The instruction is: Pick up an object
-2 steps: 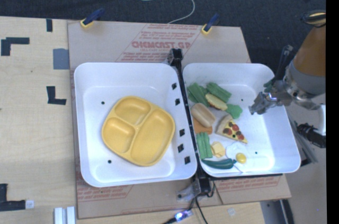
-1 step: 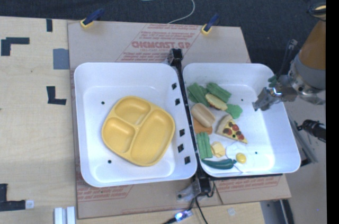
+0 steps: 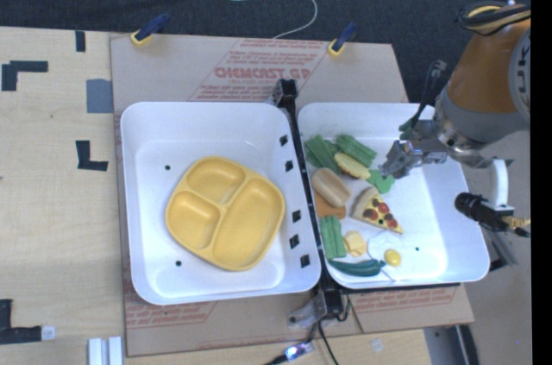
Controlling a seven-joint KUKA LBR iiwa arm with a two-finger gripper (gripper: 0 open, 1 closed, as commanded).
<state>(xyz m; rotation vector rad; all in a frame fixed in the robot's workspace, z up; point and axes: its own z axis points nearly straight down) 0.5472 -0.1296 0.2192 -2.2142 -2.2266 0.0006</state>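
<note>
We see our gripper [image 3: 398,160] low in the right bin [image 3: 440,255], at the toy food pile's right edge; whether its fingers are open or closed on anything we cannot tell. Nearest it lies a small green piece [image 3: 381,180], just above the pizza slice [image 3: 377,211]. These toys look light, stiff and smooth (likely slippery plastic), so we judge a pinch across the narrow sides safest.

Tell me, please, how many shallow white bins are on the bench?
2. The left shallow white bin holds a yellow divided plastic plate; the right shallow white bin holds a pile of toy food beside it.
</note>
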